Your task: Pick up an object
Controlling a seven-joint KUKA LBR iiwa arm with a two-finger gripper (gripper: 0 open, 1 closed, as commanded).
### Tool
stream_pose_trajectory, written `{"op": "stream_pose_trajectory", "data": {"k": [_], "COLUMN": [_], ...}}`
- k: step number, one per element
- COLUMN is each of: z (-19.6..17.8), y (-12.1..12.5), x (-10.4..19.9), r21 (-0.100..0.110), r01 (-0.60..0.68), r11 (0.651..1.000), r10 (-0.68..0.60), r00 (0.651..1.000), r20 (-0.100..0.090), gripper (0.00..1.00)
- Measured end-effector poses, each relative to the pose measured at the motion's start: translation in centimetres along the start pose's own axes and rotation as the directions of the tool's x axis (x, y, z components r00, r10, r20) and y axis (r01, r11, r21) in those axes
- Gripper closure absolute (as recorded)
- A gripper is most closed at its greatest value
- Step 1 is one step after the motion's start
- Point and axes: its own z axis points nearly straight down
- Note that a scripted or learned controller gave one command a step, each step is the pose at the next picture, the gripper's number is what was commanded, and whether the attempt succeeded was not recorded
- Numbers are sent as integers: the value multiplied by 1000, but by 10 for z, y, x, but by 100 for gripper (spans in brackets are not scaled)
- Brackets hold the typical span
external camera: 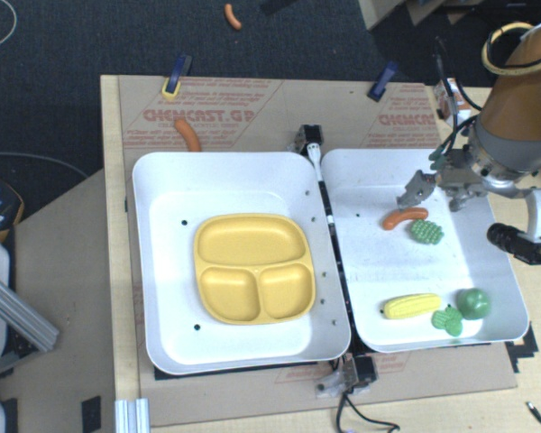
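Observation:
In the right bin (370, 269) lie an orange sausage (404, 216), a small green ridged toy (426, 233), a yellow corn cob (411, 306), a green broccoli piece (448, 320) and a round green fruit (473, 303). My gripper (437, 193) hangs over the far part of this bin, just behind the sausage and the ridged toy. Its two grey fingers (417, 188) are spread apart with nothing between them.
The left bin (162, 242) holds a yellow three-compartment plate (252, 267). A second orange sausage (188, 133) lies on the cardboard behind that bin. Blue clamps (176, 75) hold the board's far edge. A black part (514, 240) juts over the right bin's right rim.

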Motion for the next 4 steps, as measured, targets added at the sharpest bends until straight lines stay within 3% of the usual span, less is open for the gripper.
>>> {"op": "stream_pose_trajectory", "data": {"k": [1,2,3,4], "z": [-8,55,104,94], "y": [3,8,10,9], "x": [0,4,5,4], "r21": [-14,-8,-18,-18], "r01": [3,3,4,2], "r11": [1000,1000,1000,1000], "r10": [-3,-3,-4,-2], "r00": [1000,1000,1000,1000], "r20": [2,1,3,4], "gripper": [0,0,0,100]}}
